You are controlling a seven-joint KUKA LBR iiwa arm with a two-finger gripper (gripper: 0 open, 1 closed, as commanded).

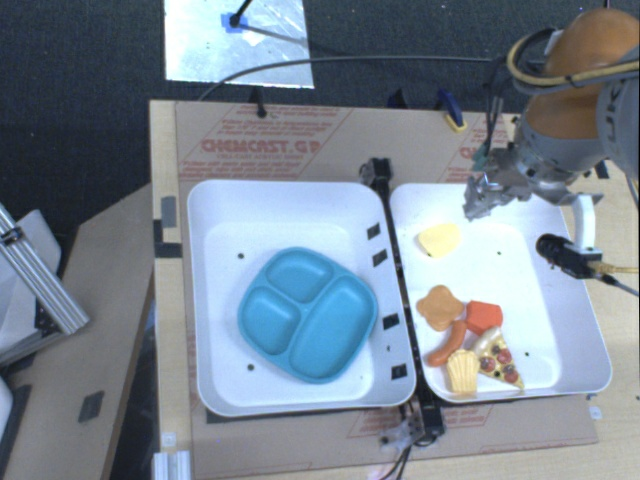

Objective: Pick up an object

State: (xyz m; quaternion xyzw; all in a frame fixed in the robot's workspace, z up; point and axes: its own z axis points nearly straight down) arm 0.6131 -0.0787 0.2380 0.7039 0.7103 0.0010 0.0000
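Six toy foods (470, 346), one blue plate (306, 314); pincer (481, 203) state unclear.

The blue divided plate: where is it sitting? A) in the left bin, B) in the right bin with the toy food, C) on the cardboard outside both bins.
A: the blue divided plate lies alone in the left bin, while the toy food is in the right bin.

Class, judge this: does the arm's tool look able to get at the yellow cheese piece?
Probably yes. The tool hangs close to the cheese, which lies alone with nothing over it.
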